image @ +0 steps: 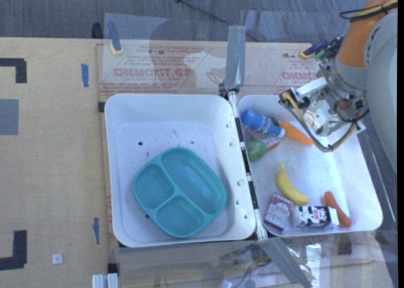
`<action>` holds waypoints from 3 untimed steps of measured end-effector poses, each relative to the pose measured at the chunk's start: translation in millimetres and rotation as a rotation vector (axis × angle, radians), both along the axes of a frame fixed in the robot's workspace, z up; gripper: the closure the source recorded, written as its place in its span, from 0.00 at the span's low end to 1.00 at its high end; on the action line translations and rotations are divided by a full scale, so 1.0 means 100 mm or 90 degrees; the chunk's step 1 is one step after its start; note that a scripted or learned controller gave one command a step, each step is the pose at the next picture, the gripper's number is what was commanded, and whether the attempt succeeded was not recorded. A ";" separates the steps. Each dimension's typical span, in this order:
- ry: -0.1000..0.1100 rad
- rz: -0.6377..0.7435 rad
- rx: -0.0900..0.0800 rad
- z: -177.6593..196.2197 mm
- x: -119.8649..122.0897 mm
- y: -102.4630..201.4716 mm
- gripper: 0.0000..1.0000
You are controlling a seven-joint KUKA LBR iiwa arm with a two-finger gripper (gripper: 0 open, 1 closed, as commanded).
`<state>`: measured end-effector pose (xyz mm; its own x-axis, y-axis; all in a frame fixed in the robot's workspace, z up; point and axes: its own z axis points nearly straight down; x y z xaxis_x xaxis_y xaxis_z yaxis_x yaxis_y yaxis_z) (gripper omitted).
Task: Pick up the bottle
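Progress: nothing grabbed yet as far as we can see, the whole pick is left to do.
Bottle: lying on its side at about 10 o'clock in the right bin, blue cap, clear body, by the green thing.
Pincer: up at 1 o'clock, near the carrot; we honestly can't tell how wide it is.

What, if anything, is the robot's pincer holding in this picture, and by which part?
Nothing shows between its fingers. The pincer hangs over the right bin, apart from the bottle, which lies by the bin's left wall beside a carrot.
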<state>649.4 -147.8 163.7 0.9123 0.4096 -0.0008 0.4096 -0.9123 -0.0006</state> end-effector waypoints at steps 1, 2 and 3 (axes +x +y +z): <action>0.000 -0.137 0.000 0.78 -0.17 -0.32 1.00; 0.002 -0.142 0.001 0.44 -0.31 -0.75 1.00; 0.002 -0.140 0.001 0.54 -0.30 -0.74 1.00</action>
<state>619.7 -222.1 218.0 0.9796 0.2010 -0.0039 0.2010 -0.9796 -0.0035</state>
